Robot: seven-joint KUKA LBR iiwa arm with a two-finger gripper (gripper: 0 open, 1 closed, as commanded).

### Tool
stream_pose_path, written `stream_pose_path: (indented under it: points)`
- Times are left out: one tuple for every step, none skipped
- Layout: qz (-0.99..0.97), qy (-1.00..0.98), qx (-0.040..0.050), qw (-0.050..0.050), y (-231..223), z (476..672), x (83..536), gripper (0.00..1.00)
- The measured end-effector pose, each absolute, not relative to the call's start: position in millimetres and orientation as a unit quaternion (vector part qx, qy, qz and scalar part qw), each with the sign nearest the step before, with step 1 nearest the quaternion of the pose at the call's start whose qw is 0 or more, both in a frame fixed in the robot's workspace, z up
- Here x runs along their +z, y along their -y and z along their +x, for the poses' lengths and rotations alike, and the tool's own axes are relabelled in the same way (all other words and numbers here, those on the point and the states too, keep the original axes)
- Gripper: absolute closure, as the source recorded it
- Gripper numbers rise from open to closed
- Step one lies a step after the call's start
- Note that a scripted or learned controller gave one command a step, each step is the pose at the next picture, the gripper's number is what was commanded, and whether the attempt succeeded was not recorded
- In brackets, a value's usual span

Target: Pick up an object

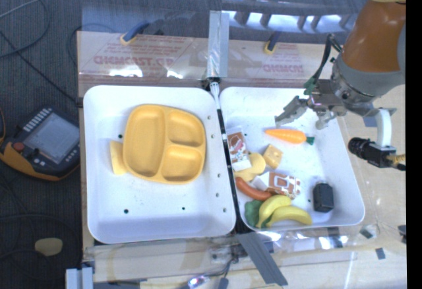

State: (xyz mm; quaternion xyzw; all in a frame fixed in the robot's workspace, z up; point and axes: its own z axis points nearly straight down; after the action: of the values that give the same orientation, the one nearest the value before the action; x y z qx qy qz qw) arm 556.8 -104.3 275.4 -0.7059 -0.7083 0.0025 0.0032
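My gripper point(307, 113) hangs over the back of the right bin point(343, 156), its two fingers spread open with nothing between them. Just below it lies an orange toy carrot point(285, 136). Toward the front of that bin are a yellow banana point(282, 210), a red sausage-like piece point(252, 191), a small black block point(322, 196), a tan cube point(273, 156), a yellowish round piece point(256, 163) and two printed packets point(237, 144) point(283, 182).
The left bin point(105, 208) holds a yellow divided tray point(163, 143) with a pale yellow piece point(117, 158) tucked at its left edge. A raised divider point(224, 149) separates the bins. A handheld pendant point(41, 142) lies on the floor at left.
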Motion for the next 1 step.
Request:
stream_pose_path:
  points:
    - [-0.677,0.736,0.0022,0.003,131.3,582.3,111.4,0.0]
